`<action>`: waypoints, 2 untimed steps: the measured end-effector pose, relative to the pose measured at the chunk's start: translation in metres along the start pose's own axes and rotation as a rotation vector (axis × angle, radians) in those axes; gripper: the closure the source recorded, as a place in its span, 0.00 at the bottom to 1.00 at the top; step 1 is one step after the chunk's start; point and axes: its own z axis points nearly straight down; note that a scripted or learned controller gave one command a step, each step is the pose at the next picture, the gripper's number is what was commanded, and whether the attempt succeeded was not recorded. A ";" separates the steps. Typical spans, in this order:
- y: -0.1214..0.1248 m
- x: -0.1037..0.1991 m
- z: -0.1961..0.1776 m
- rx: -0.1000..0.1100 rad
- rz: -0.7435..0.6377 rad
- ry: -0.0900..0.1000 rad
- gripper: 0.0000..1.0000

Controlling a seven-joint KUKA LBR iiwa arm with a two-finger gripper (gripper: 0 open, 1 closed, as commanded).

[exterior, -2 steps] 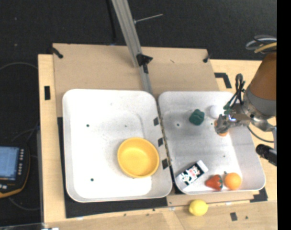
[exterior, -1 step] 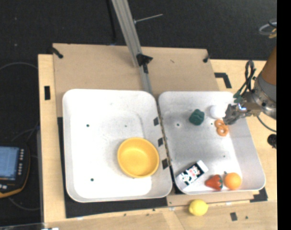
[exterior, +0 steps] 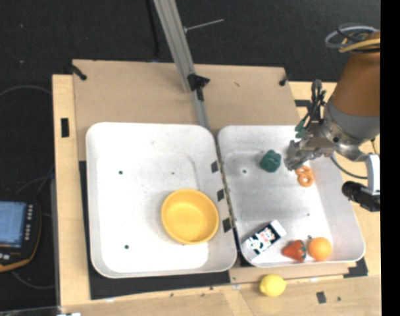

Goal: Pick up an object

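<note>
A yellow lemon (exterior: pixel 272 285) lies on the surface (exterior: pixel 154 97) just outside the bins, out of play. Inside the right bin (exterior: pixel 289 209), a small card box (exterior: pixel 264 237), a red piece (exterior: pixel 293 249) and an orange (exterior: pixel 320 247) crowd the near corner. The left bin (exterior: pixel 134 170) holds a yellow bowl (exterior: pixel 189 216). Farther back, the tool (exterior: pixel 297 159) hangs low between a green object (exterior: pixel 271 160) and an orange ring (exterior: pixel 306 176), probably the likeliest targets. Whether it is released or clenched I cannot tell; nothing visibly sits in it.

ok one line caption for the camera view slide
Arm's pincer over the right bin near a green block and orange ring; yellow bowl in left bin.
</note>
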 end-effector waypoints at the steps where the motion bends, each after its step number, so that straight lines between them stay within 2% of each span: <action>1: -0.007 0.048 0.012 0.001 -0.003 0.000 1.00; 2: -0.015 0.107 0.008 0.000 -0.005 0.002 1.00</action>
